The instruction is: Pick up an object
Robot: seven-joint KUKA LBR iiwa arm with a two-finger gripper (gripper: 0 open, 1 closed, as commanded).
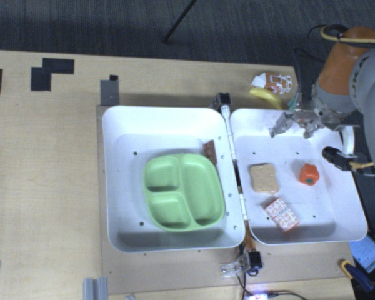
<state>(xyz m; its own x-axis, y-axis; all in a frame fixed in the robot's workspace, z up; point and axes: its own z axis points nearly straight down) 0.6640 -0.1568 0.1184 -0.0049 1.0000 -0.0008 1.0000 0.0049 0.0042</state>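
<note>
**Mia:** What sits in the left bin (119, 167)?

**Ben:** A green plate (182, 191) with three dips in it. It looks smooth and hard, like plastic. A small brown thing (209, 149) peeks out at its far edge, near the wall between the bins.

**Mia:** And in the right bin (337, 220)?

**Ben:** Three things the arm may pick. A tan square (264, 178) that looks soft, like bread or a sponge. Just below it lies a small box (281, 214) with red and white checks, lying tilted. To the right is a little orange thing (309, 174), round and shiny.

**Mia:** Where is the claw (298, 122)?

**Ben:** At the far end of the right bin, above the white floor. Its two fingers stand apart, with nothing between them.

**Mia:** What could go wrong?

**Ben:** The claw is well apart from all three things, so it might close on air. The orange thing looks like it could roll away. The tan square may squash and slip. The box lies crooked, so the fingers might just bump a corner.
</note>
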